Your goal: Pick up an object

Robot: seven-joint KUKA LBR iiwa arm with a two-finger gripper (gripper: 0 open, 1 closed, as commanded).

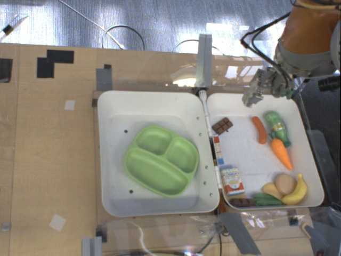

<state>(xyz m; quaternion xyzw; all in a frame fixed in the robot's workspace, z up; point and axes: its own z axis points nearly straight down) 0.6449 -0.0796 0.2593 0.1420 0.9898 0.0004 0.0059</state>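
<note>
Gripper [256,93] hovering over the right bin's [240,148] 12 o'clock rim, nothing between the fingers. Can't tell how wide they sit, tbh. Toy sausage [259,129] just below at 6 o'clock.

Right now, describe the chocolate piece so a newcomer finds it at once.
Go to the right bin, then to its upper left area beside the divider. The chocolate piece lies there alone, a small brown segmented bar, flatter and darker than the red sausage to its right.

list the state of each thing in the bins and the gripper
gripper: above the right bin's far edge, holding nothing
green divided plate: flat in left bin
chocolate bar: lying flat
sausage: lying flat
green bottle: on its side
carrot: lying beside the bottle
small carton: lying flat
banana: against the egg
</note>
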